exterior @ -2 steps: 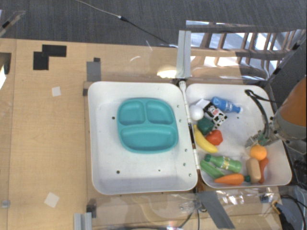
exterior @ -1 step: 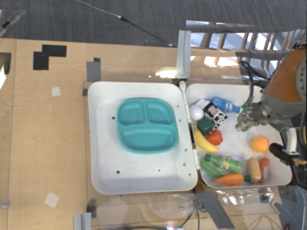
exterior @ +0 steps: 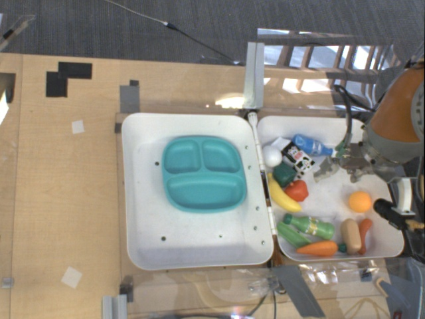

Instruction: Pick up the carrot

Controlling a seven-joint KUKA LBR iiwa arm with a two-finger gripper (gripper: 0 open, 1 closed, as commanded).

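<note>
The carrot [exterior: 319, 248] is orange and lies flat along the front wall of the right bin [exterior: 332, 126], beside a green bottle [exterior: 307, 228]. My gripper [exterior: 342, 167] hangs over the middle of the right bin, well behind the carrot and apart from it. Its metal fingers [exterior: 327, 169] point down and left toward the black-and-white toy [exterior: 297, 158]. Nothing is visible between them.
The right bin also holds a blue bottle [exterior: 312, 145], a white ball [exterior: 272, 156], a dark green block [exterior: 285, 174], a tomato [exterior: 298, 191], a banana [exterior: 283, 198], an orange [exterior: 360, 202] and a hot dog [exterior: 356, 235]. A teal divided plate [exterior: 203, 174] lies in the left bin [exterior: 143, 238].
</note>
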